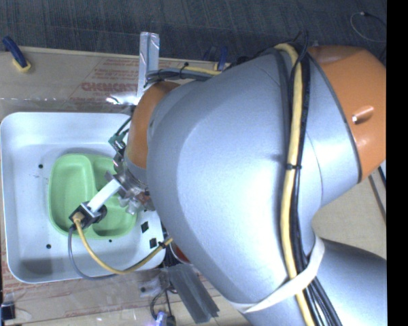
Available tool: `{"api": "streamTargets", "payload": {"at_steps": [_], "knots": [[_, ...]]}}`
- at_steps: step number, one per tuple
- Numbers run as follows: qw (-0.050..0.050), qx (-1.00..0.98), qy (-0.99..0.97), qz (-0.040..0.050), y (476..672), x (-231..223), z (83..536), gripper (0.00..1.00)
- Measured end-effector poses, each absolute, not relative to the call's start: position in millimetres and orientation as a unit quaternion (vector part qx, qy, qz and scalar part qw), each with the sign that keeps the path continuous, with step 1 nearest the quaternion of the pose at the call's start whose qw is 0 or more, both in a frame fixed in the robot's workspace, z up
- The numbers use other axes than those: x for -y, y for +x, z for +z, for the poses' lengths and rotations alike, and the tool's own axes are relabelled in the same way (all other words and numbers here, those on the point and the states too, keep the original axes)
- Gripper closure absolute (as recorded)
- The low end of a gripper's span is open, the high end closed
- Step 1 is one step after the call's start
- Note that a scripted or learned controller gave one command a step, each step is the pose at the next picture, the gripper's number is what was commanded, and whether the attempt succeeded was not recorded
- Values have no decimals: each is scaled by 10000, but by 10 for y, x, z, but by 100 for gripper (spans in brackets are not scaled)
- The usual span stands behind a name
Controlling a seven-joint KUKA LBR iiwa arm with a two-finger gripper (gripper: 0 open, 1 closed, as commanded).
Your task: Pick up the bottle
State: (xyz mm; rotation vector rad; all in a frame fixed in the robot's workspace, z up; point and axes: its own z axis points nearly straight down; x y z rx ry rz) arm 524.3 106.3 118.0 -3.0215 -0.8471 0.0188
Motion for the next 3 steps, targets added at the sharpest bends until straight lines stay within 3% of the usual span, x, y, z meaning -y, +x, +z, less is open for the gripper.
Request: {"api": "streamTargets", "payload": {"at_steps": [1, 2, 3], "knots": [[-9, 1672, -9859, 21, 5035, -1283, 2349, 100], [-11, 1671, -9859, 20, 5035, -1283, 2350, 0], [-6, 1028, -9947, 38, 4918, -2113, 881, 0]]}}
